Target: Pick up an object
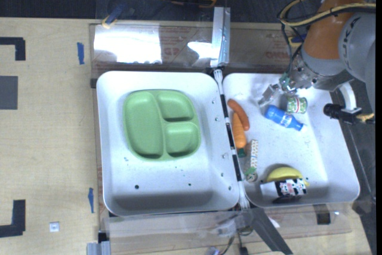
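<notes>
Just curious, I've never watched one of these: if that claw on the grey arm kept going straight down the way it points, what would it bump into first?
Probably the small green-and-white can, lying just under the gripper beside the blue plastic bottle in the right white bin. Depth is hard to judge from above, so it might meet the bin floor instead.

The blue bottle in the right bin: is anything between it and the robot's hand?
Nothing visible blocks it. The hand hangs over the right bin, just up and left of the blue bottle. A small green can sits right beside the bottle on its upper right, close enough to be bumped.
</notes>
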### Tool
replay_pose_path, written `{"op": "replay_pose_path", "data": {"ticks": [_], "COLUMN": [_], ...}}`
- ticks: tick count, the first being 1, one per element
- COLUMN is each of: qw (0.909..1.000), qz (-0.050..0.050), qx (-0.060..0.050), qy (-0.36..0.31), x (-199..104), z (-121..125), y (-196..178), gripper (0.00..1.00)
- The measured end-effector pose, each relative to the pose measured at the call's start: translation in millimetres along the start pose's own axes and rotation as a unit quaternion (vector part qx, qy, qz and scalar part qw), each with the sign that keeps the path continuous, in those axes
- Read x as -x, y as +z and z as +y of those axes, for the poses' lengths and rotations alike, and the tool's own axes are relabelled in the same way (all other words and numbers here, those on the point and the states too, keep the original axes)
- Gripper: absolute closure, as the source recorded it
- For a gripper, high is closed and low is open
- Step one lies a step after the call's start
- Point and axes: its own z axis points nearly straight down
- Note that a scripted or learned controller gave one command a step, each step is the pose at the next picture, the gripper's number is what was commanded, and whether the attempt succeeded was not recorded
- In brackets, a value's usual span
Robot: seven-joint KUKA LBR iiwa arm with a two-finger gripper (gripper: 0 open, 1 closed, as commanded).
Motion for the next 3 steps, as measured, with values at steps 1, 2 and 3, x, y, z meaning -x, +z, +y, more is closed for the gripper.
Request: {"op": "replay_pose_path", "data": {"ticks": [1,2,3], "qw": [0.9977,0.999,0.999], "qz": [0.0,-0.001,-0.001], "qx": [0.001,0.001,0.001], "qy": [-0.067,-0.044,-0.044], "x": [-36.4,-9.0,-9.0], "z": [13.7,-6.4,-6.4], "y": [-32.7,-43.0,-42.9], "gripper": [0.0,0.0,0.0]}}
